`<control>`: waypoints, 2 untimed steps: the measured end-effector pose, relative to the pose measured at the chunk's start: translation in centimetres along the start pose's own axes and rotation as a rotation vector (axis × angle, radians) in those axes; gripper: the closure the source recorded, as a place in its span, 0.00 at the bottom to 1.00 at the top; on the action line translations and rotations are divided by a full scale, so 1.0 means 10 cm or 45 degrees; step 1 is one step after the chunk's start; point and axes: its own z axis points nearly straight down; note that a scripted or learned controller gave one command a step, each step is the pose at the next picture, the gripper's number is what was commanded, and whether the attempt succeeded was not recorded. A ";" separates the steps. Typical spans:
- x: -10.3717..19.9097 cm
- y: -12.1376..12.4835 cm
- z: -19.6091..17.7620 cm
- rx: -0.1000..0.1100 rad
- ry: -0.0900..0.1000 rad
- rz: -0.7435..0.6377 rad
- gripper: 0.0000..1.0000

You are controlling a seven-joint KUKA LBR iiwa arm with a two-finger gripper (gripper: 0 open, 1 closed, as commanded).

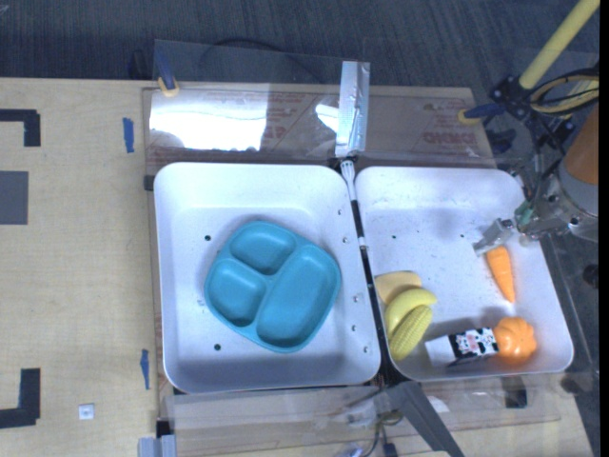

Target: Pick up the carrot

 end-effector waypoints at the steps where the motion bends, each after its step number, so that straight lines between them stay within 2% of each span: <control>1: 0.06 -0.19 0.57 -0.004 0.015 -0.285 0.00; 2: 0.03 -0.19 0.45 -0.010 0.001 -0.282 1.00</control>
